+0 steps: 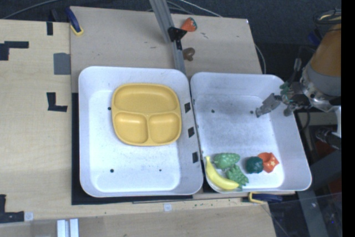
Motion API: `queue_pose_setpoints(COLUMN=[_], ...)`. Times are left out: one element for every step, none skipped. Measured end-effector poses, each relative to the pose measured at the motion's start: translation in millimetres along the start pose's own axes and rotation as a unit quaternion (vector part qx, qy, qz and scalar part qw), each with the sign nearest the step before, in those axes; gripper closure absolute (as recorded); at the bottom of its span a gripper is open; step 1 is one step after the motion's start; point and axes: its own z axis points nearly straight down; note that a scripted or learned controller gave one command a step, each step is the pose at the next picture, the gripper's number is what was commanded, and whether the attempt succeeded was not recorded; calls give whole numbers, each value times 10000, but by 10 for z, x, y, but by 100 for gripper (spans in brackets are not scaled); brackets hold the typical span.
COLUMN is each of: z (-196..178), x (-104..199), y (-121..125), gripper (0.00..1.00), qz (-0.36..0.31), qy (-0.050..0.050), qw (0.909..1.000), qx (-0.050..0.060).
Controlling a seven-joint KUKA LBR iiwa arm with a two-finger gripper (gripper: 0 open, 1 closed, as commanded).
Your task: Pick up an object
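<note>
My hand (270, 104) hangs over the right bin's (288, 136) upper right, its state something I cannot tell, well apart from the banana (217, 178), green pieces (227, 161) and red toy (270, 162) in the near corner; a yellow divided plate (147, 114) fills the left bin (89, 136)

Task things all lay in the shallow white plastic bin on the right (288, 141), bunched at its near edge. Yellow curved plastic banana (218, 177) sat at the bin's near-left corner, ends curling up. Two knobbly green plastic veg pieces: one (226, 160) just above the banana, other (237, 175) inside its curve, approx touching it. Dark green round item (254, 165) sat to their right, w/ a red-orange lumpy item (269, 161) touching it, nearer the bin's right wall.
</note>
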Motion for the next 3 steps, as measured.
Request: queue_pose_setpoints(z=[0,600,1078], x=[0,8,12], y=[0,75,77], gripper=[0,0,0], qz=[1,1,3], qy=[1,1,-14], qw=[10000,10000,10000], qx=[0,26,-4])
